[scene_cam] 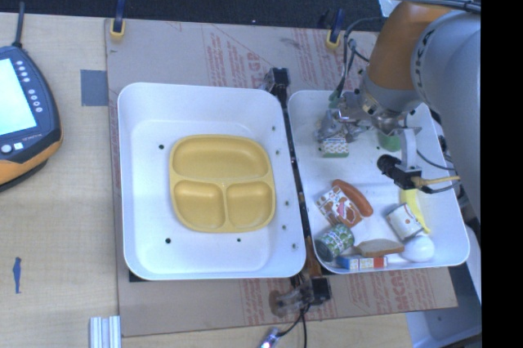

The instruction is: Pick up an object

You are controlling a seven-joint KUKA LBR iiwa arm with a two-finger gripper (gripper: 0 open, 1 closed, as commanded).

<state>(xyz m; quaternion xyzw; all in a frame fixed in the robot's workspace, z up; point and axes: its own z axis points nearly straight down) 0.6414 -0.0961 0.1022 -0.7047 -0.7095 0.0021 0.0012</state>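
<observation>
Now gripper (337,126) over small green-white carton (333,146); finger state unclear. Prob light, stiff — grab across narrow sides.

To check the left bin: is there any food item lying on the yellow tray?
No, the yellow tray in the left bin has three bare compartments.

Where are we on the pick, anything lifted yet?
Done: the claw is down in the right bin, at its far end over a small green and white item. In hand: nothing visibly gripped. Left: the grasp and lift; the sausage and can lie untouched.
</observation>
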